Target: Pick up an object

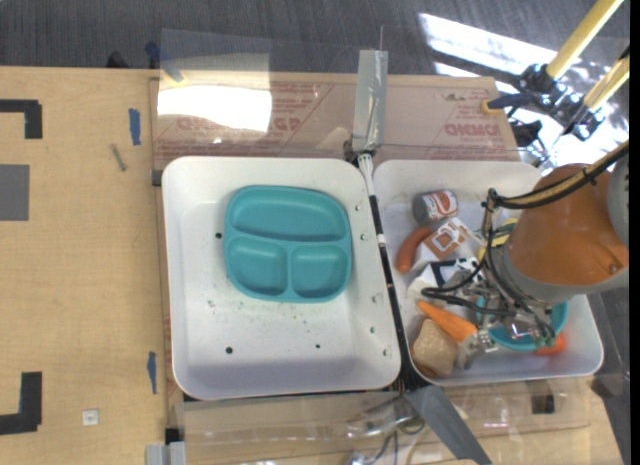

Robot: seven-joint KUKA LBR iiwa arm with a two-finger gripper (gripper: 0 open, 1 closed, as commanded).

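Observation:
My gripper (497,331) is down inside the right bin (590,353), under the arm's orange band (565,233) and a tangle of cables. It sits just right of an orange carrot (448,320) and above a tan bread-like lump (435,350). A teal dish (520,345) lies partly under the gripper. Further back in the bin are a reddish sausage (410,247), a small can (436,204) and a white and orange packet (450,240). The arm hides the right half of this bin.
The left bin (190,283) holds a teal divided plate (288,243). A clear divider rail (380,253) separates the two bins. Cardboard bench surface (70,273) stretches to the left. Yellow poles (590,23) stand at the back right.

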